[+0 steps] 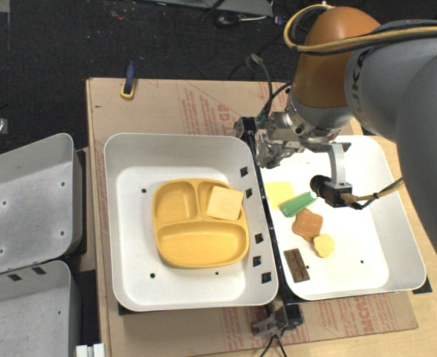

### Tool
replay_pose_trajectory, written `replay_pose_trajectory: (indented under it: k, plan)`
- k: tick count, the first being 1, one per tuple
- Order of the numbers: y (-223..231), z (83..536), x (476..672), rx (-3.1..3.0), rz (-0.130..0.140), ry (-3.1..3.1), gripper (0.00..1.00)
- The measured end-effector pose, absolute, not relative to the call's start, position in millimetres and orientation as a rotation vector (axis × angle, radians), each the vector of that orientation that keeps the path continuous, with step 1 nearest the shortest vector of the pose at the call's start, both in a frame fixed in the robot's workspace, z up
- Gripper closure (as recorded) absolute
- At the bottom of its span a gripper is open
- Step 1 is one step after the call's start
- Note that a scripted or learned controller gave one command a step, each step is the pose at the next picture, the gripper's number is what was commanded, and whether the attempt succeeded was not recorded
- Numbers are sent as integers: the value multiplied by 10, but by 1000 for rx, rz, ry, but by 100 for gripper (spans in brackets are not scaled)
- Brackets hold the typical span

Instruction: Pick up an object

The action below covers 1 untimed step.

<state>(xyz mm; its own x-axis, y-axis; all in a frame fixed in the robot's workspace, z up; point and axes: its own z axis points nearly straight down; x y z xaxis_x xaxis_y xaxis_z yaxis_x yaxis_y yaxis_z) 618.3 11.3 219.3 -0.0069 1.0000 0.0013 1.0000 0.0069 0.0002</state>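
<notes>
arm [352,65] bent down, gripper [278,151] over right bin [367,266]

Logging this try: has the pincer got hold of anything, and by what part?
Cannot be told. The pincer hangs over the right bin's upper left corner, and nothing shows between it; the yellow block lies just below.

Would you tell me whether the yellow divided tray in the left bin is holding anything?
Yes. The yellow tray lies flat, and one pale square block rests in its upper right compartment; its other compartments look bare.
</notes>
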Motion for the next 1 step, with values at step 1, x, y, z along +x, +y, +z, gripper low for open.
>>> replay_pose_trajectory:
  k: [1]
  plan:
    - [612, 2144, 6129, -2213, 0, -2228, 100]
